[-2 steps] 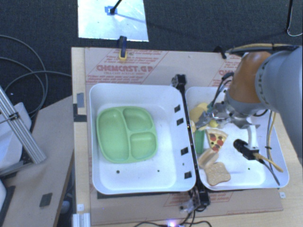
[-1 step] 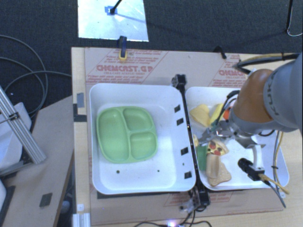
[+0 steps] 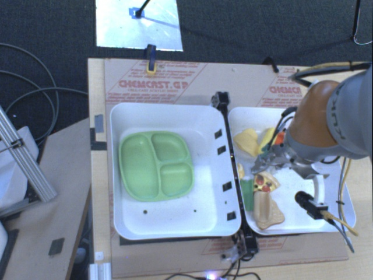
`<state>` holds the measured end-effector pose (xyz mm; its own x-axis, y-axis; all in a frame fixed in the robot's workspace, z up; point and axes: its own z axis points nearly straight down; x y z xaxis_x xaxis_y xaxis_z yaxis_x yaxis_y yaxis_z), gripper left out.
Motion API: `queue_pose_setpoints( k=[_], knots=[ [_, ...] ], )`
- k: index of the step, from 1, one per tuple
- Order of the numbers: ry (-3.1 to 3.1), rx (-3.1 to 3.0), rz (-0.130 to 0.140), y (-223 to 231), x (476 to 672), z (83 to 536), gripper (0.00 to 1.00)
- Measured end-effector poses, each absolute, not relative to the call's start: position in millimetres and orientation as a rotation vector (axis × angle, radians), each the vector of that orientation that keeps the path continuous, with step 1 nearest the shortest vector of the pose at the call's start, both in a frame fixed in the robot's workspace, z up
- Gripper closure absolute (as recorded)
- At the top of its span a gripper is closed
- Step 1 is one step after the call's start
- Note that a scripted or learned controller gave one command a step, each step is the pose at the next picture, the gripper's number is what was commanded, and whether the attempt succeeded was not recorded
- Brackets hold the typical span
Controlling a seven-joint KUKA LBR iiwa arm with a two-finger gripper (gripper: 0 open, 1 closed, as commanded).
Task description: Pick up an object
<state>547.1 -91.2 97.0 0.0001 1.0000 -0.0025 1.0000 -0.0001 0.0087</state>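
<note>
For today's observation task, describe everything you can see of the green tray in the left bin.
The green tray is a pale green, plastic-looking plate with rounded corners and raised ridges that divide it into three compartments: one long section on the left and two smaller ones on the right. It lies flat, right side up, on the floor of the left bin, slightly turned, nearer that bin's left wall. Its compartments hold nothing. Only the bin floor touches it; the gripper is over the right bin, well apart.

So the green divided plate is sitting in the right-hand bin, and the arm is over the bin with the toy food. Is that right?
Not quite. The camera view shows the green divided plate in the left bin. The arm is indeed over the right bin, among the toy food.
</note>
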Motion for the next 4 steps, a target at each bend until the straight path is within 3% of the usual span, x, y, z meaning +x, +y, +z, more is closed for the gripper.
queue_pose_setpoints(
  k=[1, 4],
  knots=[
    [2.216, 2.216, 0.007, -91, 546.9, 96, 0.00],
    [2.221, 2.220, 0.003, -94, 554.5, 85, 0.00]
  ],
)
